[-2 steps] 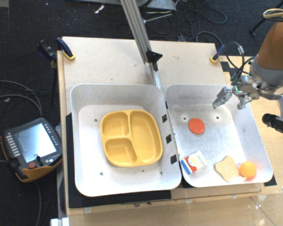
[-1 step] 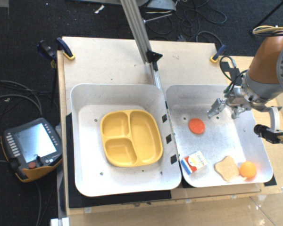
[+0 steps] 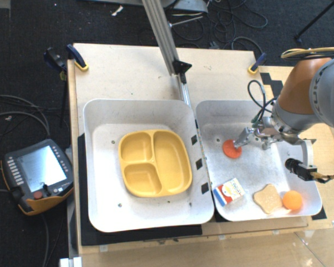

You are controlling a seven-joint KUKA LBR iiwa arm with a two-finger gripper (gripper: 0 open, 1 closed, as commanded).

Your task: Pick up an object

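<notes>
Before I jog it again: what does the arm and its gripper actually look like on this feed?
The arm is grey with an orange band above the wrist. Black cables loop beside it. The gripper is a small metallic two-finger unit, and a black fitting sticks out below the wrist.

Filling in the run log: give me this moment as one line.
claw low in right white bin | beside round red piece | grip unclear | yellow divided plastic tray in left white bin

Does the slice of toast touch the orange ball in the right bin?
Touching: the camera view shows the tan toast slice and the round orange ball meeting edge to edge, with no white bin floor showing between them.
</notes>
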